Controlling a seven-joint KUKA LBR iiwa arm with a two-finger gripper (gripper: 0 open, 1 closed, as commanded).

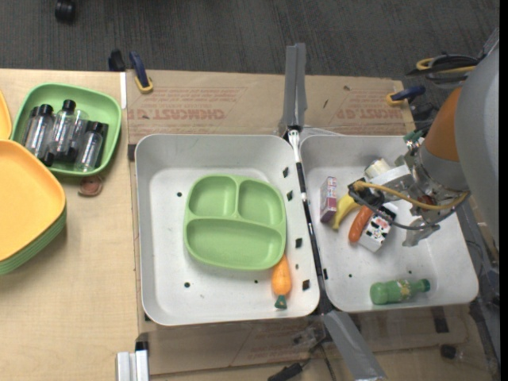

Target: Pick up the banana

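- Where the left bin and the right bin met at mid-frame, a grey metal bar ran up toward the top edge.
- Both white bins sat on a counter covered with brown cardboard that carried red printing.
- A pale wooden surface lay left of the cardboard, with a green tray of small dark-capped bottles in the upper left and a stack of yellow-orange plates at the left edge.
- Grey carpet filled the top of the frame, and a black chair caster stood on it at upper left.
- Blue-and-yellow clamps gripped the cardboard's far edge.
- The banana lay in the left half of the right bin, just beside a pink box on its left and an orange-red thing on its right.
- A white box with dark marks lay right of those, and a green bottle lay on its side near the bin's lower edge.
- The pincer hung over the middle of the right bin, right of the banana; whether it was spread or pressed together could not be told.
- A green divided plate lay in the left bin, with a carrot at its lower right corner.
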